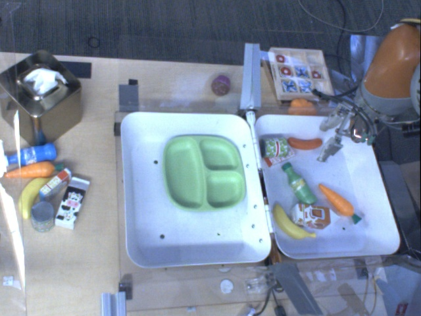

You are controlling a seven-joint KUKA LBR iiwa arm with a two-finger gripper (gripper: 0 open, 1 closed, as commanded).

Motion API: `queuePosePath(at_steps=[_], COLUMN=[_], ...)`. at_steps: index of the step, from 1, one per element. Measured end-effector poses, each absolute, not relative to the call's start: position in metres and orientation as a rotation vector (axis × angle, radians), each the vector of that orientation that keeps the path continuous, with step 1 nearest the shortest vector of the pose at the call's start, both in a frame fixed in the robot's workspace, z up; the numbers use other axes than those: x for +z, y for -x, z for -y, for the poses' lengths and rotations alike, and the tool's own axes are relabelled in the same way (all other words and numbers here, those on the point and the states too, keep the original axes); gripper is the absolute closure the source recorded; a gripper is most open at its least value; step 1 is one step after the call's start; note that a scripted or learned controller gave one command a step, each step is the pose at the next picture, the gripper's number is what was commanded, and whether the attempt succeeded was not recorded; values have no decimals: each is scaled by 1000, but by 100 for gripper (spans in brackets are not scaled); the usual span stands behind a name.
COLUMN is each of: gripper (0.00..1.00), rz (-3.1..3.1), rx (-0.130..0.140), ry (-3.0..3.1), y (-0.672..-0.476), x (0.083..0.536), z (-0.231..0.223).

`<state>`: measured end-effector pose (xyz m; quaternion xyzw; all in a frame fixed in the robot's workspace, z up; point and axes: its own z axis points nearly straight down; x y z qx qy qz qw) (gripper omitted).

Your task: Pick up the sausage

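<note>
From above, the sausage (304, 143) lies near the far edge of the right bin (381, 196), just beside a small packet (277, 150). The gripper (333, 137) hovers just right of it, jaws spread around nothing.

Pale wooden worktop (99, 242) seen from above at a slant. Two shallow white bins rest on it side by side: the left bin (141, 242) and the right bin (381, 239), their inner rims touching. At far left stands an open metal box (43, 101) holding something white. In front of it lie a blue bottle (29, 155), an orange carrot (29, 170), a yellow banana (27, 196), a small red-and-white tube (54, 182), a black-and-white carton (71, 203) and a grey-lidded jar (42, 215), all close together. Behind the left bin sits a small purple ball (221, 84). Behind the right bin lies a patterned flat box (298, 72).
</note>
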<state>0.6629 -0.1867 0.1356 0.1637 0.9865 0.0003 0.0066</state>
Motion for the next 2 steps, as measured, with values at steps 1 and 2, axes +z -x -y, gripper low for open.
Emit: queuePosePath(at_steps=[1,2], gripper=[0,0], rz=[-3027,-3088], rx=[-1,-11], ry=[-862,-585], y=[-659,-660], x=[89,89], z=[193,194])
